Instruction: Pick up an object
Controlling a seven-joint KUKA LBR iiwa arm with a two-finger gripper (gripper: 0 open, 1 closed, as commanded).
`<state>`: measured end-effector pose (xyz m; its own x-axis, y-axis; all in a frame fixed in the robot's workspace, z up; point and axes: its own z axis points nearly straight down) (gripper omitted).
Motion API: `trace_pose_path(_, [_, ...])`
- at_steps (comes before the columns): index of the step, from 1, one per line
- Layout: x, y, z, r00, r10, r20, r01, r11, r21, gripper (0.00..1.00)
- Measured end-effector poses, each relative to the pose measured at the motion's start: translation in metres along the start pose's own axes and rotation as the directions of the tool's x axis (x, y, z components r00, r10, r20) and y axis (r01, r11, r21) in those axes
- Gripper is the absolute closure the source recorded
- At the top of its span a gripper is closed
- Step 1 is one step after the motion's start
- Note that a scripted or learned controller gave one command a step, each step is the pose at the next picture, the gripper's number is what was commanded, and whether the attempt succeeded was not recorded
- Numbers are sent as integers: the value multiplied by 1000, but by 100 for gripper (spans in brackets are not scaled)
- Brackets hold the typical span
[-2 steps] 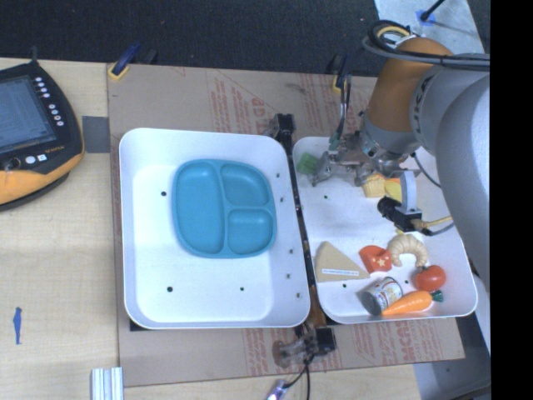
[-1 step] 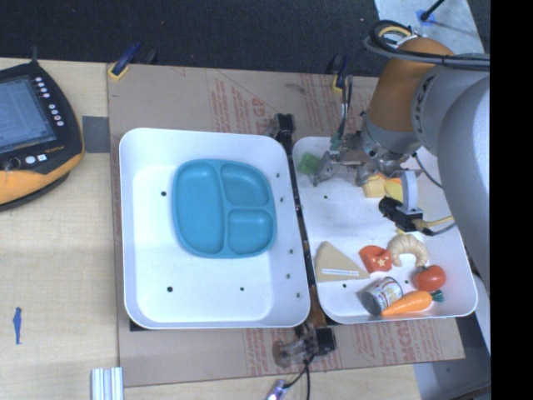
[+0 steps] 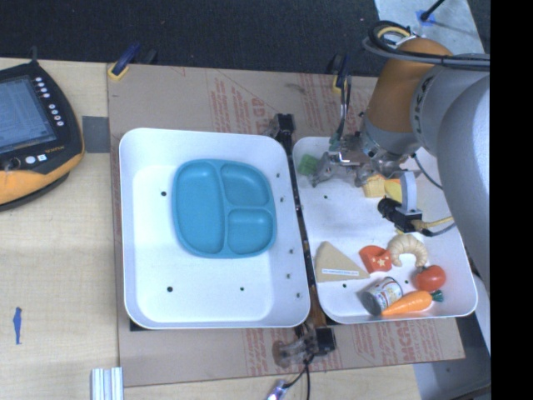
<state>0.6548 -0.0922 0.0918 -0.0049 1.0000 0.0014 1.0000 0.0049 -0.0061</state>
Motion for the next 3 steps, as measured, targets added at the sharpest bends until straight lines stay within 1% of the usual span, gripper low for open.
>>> trace_pose_path(2, [-1, 1, 0, 1000, 0, 1, 0, 1000, -3, 0])
trace_pose_path(3, [-9, 0, 0, 1000, 3, 1, -3, 1000, -3, 0])
